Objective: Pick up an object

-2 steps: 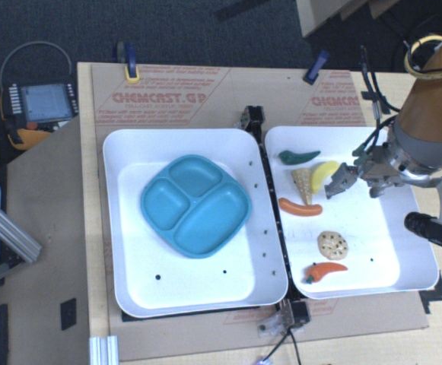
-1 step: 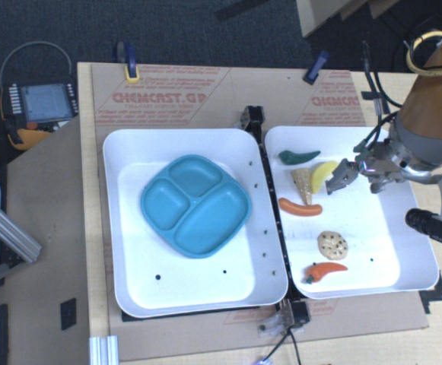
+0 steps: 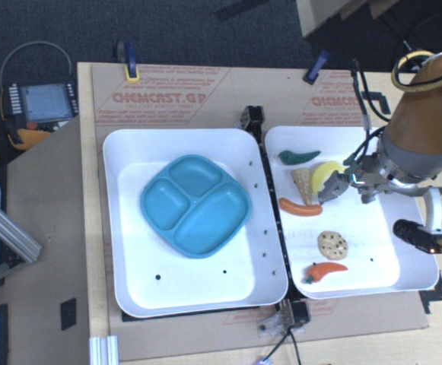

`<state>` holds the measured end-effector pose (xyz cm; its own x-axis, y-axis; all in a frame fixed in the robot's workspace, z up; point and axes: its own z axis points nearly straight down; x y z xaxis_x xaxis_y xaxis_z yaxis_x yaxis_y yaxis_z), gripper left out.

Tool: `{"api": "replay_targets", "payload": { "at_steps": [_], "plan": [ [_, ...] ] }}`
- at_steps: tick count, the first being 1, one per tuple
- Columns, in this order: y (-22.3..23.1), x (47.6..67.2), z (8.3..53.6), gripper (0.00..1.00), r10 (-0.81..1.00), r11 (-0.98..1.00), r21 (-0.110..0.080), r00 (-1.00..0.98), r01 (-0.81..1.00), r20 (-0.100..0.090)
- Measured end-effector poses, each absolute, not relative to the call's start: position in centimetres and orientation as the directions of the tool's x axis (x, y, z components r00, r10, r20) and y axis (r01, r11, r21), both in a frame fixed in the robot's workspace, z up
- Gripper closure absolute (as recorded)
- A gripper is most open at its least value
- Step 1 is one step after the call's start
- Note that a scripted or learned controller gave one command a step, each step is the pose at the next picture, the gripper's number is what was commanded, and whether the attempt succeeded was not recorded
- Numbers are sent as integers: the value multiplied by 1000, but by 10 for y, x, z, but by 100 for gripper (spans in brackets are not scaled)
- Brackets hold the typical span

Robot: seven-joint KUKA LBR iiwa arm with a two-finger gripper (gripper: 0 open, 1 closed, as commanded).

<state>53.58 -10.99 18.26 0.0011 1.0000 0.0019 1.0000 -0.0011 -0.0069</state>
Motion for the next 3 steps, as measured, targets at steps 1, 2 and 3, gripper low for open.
{"api": "replay_targets", "payload": {
  "at_steps": [1,2,3],
  "plan": [
    [-112,544,126,0,1000,-1,-7,1,1000,2],
    [-111,546,85,0,1000,1,0,-1,1000,3],
    [-111,545,95,100,1000,-1,0,1,1000,1]
  ]
}}
